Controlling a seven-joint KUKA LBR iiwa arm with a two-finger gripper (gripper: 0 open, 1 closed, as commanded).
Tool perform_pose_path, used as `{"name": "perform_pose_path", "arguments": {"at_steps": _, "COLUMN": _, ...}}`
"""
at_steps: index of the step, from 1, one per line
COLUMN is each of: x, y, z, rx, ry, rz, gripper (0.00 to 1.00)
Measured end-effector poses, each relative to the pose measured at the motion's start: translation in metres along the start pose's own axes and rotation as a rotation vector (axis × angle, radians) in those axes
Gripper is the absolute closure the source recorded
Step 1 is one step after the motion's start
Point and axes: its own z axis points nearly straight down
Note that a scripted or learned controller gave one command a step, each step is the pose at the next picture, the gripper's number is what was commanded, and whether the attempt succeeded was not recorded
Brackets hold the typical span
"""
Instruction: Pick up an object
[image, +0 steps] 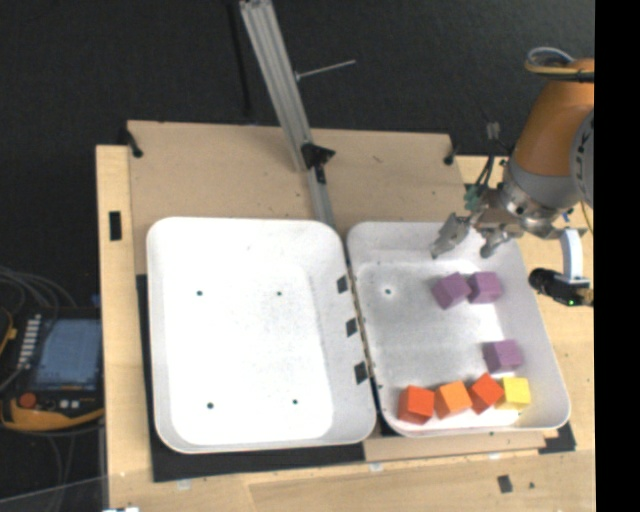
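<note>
Two purple blocks sit touching in the upper part of the right bin, right of frame centre. Just above them hangs the gripper, fingers spread apart and holding nothing (a third purple block lies lower down).

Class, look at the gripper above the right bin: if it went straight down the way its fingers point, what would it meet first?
Probably the pair of purple cubes just below the gripper, or the bin floor beside them; depth is unclear from this slanted view.
</note>
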Motion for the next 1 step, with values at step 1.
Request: {"name": "perform_pose_path", "arguments": {"at_steps": 1, "x": -0.0025, "y": 0.0002, "z": 0.0400, "rx": -0.002, "ry": -0.001, "rz": 0.005, "gripper": 0.00}}
